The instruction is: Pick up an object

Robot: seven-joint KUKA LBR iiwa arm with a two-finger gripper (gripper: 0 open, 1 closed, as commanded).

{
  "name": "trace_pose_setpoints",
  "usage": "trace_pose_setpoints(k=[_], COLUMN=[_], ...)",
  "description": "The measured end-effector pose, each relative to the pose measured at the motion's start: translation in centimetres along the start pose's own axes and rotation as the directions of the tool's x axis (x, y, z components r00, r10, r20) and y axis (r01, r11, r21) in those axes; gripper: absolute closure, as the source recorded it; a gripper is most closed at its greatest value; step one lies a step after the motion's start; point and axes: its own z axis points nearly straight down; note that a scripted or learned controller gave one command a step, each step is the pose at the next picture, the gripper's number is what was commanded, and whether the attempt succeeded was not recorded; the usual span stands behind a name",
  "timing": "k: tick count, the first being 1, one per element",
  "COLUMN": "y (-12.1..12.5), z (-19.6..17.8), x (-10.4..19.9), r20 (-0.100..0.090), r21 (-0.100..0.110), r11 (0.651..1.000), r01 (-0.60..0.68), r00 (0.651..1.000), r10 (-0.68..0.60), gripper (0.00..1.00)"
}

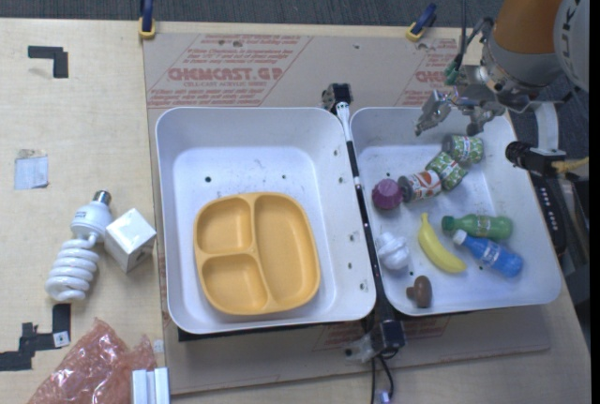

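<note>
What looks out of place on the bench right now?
Nothing looks spilled or broken. The bottles and cans in the right bin lie on their sides. Off to the left, a light bulb and its small white box lie loose on the bench, outside both bins.

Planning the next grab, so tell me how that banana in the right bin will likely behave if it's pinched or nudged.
The banana looks like glossy moulded plastic, so probably stiff, light and somewhat slippery. Its curved shape may make it pivot or rock rather than roll. It lies close to the green bottle and blue bottle, so a nudge would likely shove them too.
</note>
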Motion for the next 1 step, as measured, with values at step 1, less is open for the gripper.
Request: trace_pose_setpoints(k=[1], y=[-4.01], z=[9.89], x=[-3.90], r20=[0.003], r21=[-0.013], r11=[1.000], r01=[-0.002], r00=[1.000], r10=[0.002], gripper=[0.00])
